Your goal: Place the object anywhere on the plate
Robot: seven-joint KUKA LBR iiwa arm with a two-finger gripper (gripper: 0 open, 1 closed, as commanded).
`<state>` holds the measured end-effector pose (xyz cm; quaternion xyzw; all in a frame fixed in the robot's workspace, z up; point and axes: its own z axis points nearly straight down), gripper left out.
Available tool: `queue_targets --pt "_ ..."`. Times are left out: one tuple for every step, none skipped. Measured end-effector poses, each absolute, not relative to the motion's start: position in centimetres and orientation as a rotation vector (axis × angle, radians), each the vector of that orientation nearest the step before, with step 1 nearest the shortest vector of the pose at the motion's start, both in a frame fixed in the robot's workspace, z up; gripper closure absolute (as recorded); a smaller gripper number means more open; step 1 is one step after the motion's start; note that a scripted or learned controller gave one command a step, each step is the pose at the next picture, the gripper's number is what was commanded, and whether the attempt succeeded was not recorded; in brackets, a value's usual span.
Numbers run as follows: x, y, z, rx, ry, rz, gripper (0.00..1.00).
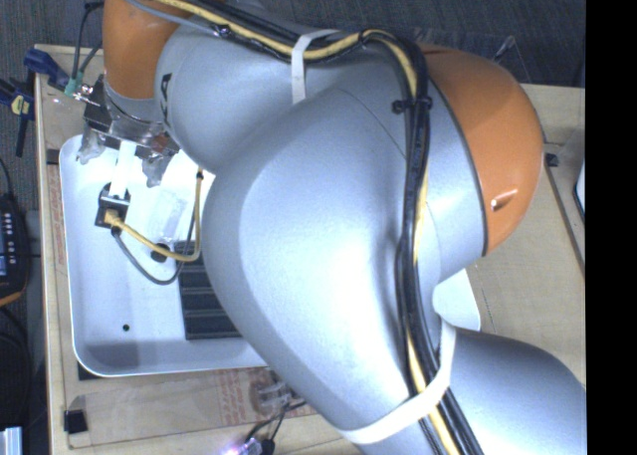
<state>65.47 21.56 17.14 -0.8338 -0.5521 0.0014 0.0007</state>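
The arm [338, 244] lies nearest the camera: its grey links cross the picture from the lower right towards the gripper, hiding most of the bench [557, 244] and the space to the gripper's right. A black and yellow cable bundle [410, 144] runs along the arm's upper side, held by white ties. One orange band [493, 154] sits well to the right of the gripper, and a second orange section [134, 25] sits directly above it at the wrist.

The gripper [121, 156] hangs over the far end of a white bin [70, 274], which extends from the gripper towards the camera. We see its two fingers [88, 149] standing apart, with nothing clamped between them.

Just below the gripper, on the camera side, there is a small black-and-white piece [110, 209]. A yellow cable [149, 244] loops from it across the bin floor. We cannot tell whether this piece belongs to the gripper or lies loose in the bin.

Further from the gripper on the same side, and slightly to its right, a dark ribbed slab [204, 304] rests on the bin floor, partly covered by the arm. A dark speck [126, 327] lies beside it, well below the gripper.

We cannot tell which of these items is the task object, and we cannot identify a plate.
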Motion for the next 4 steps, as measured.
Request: queue_targets --pt "61.6 21.9 16.6 -1.811 -2.564 0.007 0.0" --pt "61.7 21.9 17.6 -1.807 -2.567 0.01 1.0" --pt "60.2 11.4 13.9 -1.182 -2.908 0.004 1.0" --pt "53.5 11.3 9.1 -2.016 -2.403 0.003 1.0"
